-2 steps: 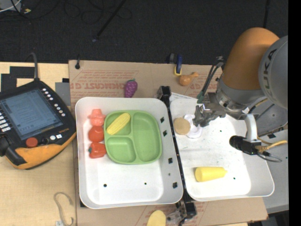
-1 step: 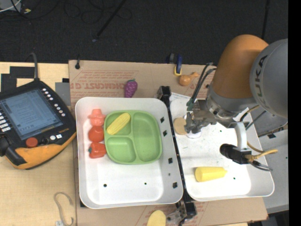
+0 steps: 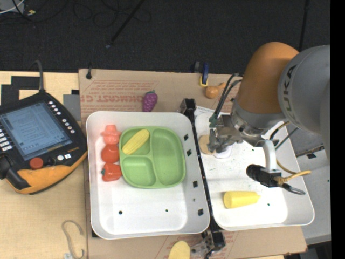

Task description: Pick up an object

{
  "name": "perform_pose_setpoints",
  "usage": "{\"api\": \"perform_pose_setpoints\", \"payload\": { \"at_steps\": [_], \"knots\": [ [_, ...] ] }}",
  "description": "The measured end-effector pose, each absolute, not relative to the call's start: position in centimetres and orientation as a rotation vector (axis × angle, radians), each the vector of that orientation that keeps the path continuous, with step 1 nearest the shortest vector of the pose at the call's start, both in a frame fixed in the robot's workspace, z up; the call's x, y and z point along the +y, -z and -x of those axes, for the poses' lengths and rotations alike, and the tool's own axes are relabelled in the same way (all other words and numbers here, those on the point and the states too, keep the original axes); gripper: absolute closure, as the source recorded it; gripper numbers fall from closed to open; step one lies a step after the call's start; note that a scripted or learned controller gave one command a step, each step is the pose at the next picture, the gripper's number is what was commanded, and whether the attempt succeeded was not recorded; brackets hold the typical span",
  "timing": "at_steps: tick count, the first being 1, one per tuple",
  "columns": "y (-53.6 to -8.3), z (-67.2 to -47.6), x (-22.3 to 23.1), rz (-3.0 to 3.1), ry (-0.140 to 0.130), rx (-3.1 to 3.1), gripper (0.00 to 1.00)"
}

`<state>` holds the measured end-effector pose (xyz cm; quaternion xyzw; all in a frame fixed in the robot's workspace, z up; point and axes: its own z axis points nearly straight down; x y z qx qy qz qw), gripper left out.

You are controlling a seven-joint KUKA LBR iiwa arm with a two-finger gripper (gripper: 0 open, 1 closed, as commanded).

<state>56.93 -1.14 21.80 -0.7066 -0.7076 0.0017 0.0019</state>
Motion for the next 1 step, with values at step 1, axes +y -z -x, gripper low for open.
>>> {"api": "perform_pose_setpoints", "payload": {
  "at_steps": [1],
  "knots": [
    [-22.73,-56.06,-2.20,2.218,-0.004,-2.219,1.00]
  ]
}}
